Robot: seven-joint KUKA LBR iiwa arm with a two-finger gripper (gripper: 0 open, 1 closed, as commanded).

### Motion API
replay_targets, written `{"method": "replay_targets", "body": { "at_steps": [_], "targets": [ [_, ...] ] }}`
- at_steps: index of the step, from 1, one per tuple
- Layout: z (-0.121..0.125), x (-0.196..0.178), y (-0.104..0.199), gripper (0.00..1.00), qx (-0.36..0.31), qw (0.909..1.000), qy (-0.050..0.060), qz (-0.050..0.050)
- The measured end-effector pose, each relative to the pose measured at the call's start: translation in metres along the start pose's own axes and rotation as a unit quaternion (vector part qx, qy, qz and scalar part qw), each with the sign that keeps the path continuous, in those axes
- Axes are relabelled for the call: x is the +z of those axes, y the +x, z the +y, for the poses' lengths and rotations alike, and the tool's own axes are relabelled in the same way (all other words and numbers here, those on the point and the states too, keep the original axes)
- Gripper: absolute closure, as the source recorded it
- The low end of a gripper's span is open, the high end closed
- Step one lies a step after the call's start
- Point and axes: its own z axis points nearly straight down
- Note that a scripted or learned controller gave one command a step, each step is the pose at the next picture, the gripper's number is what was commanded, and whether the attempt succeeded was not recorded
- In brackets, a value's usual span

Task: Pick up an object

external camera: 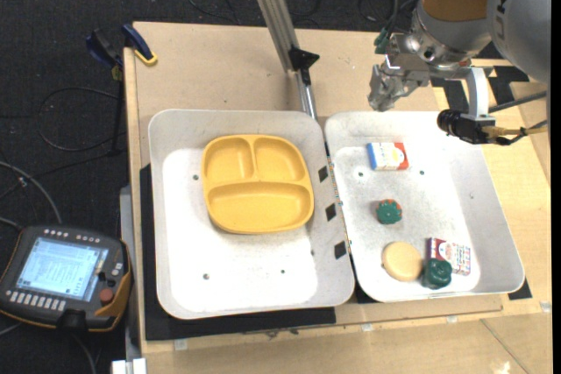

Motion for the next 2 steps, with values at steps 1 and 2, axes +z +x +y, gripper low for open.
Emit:
{"method": "replay_targets", "body": {
  "at_steps": [1,2],
  "targets": [
    [-0.004,0.020,0.046,1.00,0.000,1.0000,0.001,-0.001],
    [-0.009,0.038,0.105,1.00,0.000,1.0000,0.001,0.000]
  ]
}}
